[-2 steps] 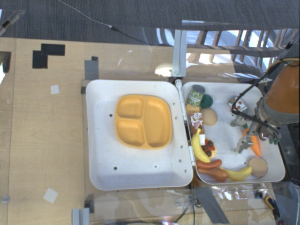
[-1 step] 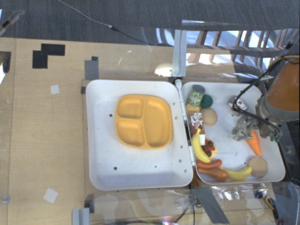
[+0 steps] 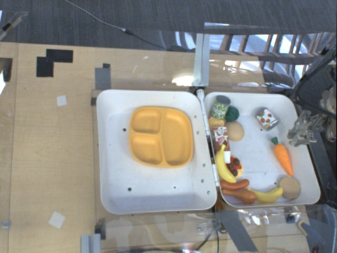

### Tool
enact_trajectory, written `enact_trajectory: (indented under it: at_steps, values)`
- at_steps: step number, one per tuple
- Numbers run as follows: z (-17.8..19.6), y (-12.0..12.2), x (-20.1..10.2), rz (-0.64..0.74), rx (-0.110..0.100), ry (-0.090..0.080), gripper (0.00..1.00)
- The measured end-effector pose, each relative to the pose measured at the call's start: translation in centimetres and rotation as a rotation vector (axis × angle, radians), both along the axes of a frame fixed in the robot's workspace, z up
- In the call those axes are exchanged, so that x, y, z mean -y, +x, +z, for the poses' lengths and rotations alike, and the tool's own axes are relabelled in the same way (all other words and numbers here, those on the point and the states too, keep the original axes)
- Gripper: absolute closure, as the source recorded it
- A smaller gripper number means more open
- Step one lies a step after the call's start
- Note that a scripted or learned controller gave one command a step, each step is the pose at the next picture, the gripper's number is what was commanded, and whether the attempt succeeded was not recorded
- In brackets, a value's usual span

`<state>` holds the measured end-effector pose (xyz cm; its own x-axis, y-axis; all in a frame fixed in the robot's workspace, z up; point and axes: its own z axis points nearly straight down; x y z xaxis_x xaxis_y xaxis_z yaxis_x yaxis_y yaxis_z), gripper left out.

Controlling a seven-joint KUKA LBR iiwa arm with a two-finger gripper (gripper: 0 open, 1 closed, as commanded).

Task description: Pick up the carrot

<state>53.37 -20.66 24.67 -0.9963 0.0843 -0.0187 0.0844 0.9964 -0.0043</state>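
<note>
The carrot (image 3: 283,158), orange with a green top, lies on the floor of the right bin (image 3: 253,146) near its right wall, tip pointing toward the front. My gripper (image 3: 302,133) hangs over the right bin's right rim, just up and to the right of the carrot's green end, apart from it. Nothing shows between the gripper and the carrot.
A yellow divided plate (image 3: 160,136) sits in the left bin (image 3: 118,188). The right bin also holds a banana (image 3: 223,165), another banana (image 3: 267,195), sausages (image 3: 236,184), a potato-like ball (image 3: 288,186), a small printed can (image 3: 267,119), broccoli (image 3: 231,113) and small boxes along the left wall.
</note>
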Motion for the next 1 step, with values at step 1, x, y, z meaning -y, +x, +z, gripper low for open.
enact_trajectory:
  at_steps: [1]
  values:
    - [-14.04,-4.43,-0.22,0.145,-0.025,0.010,1.00]
